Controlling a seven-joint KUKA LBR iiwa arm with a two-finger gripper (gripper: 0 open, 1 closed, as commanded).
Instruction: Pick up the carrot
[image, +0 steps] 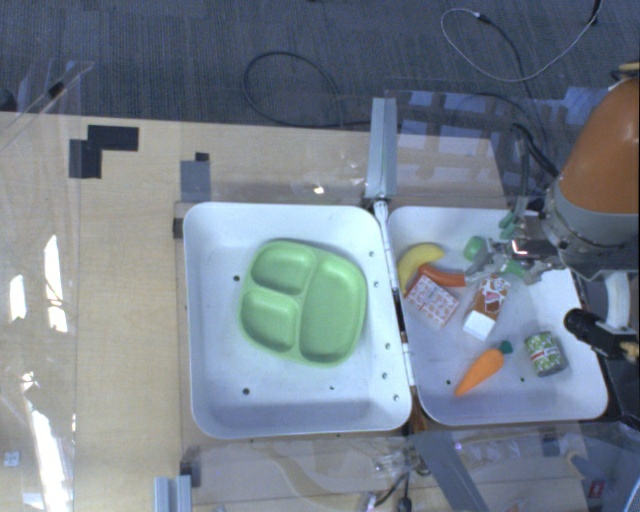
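The carrot (480, 369) is orange with a small green top. It lies at a slant in the front middle of the right bin (520, 405), apart from the things around it. My gripper (512, 243) hangs over the back of that bin, at the end of the grey arm with the orange band (608, 140). It is well behind the carrot and above a cluster of small items. Nothing shows in its grasp.
The left bin (215, 400) holds a green divided plate (303, 300). In the right bin are a yellow banana (418, 260), a red-and-white box (432, 300), a small red carton (492, 295), a white cube (478, 325) and a green can (545, 353).
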